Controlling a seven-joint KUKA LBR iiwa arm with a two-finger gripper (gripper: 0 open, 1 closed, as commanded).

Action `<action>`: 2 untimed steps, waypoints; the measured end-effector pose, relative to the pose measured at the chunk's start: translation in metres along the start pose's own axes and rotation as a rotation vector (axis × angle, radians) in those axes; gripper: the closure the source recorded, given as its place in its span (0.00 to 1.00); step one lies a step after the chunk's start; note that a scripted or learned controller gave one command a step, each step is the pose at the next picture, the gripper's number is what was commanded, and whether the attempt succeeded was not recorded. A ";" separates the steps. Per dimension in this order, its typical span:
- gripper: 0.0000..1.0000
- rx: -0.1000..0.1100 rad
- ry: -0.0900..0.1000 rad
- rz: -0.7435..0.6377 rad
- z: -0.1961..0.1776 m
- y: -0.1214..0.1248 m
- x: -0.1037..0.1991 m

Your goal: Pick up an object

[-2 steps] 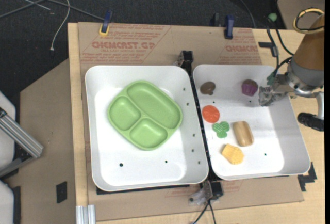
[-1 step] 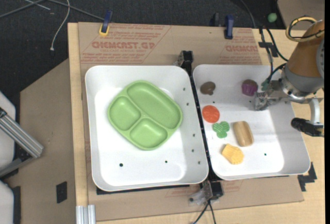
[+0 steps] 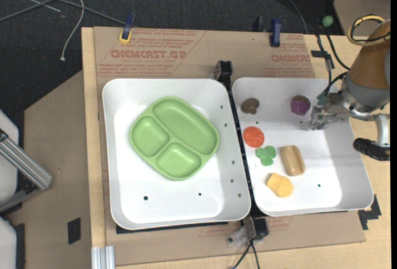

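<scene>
Camera view looks down on two shallow white bins side by side, with the arm coming in from the right so that its gripper point(image 3: 320, 118) hangs over the upper right part of the right bin point(image 3: 347, 196). Whether the pincer is apart or together I cannot tell, since the metal tip is small and blurred against the white floor; nothing is visibly held in it. The nearest candidate for picking is the purple object point(image 3: 300, 105), lying just left of the gripper near the bin's back wall. It looks like a small rounded toy food, probably light and fairly stiff, with a smooth skin that may slip, so a grasp across its widest part seems the safest hold. The right bin also contains a brown lump point(image 3: 250, 105) near its upper left corner, an orange-red round piece point(image 3: 253, 136) below that, a small green leafy piece point(image 3: 267, 155) just beside it, a tan bread-like roll point(image 3: 293, 160) to the right of the green piece, and a yellow piece point(image 3: 280, 185) nearest the front. These lie apart from each other, leaving room to close around any one. The left bin point(image 3: 124, 199) holds a green divided plate point(image 3: 175, 137) with three bare compartments, lying flat and turned at an angle.
</scene>
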State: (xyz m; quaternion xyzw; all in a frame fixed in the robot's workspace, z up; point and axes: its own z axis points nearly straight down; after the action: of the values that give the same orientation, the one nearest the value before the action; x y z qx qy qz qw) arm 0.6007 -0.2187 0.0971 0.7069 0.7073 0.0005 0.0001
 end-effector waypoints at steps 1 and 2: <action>1.00 -0.007 -0.003 -0.001 -0.055 0.012 -0.003; 1.00 -0.009 -0.004 -0.002 -0.121 0.015 -0.001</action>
State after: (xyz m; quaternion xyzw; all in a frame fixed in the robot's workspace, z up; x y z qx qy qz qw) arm 0.6153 -0.2195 0.2183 0.7064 0.7078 0.0022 0.0044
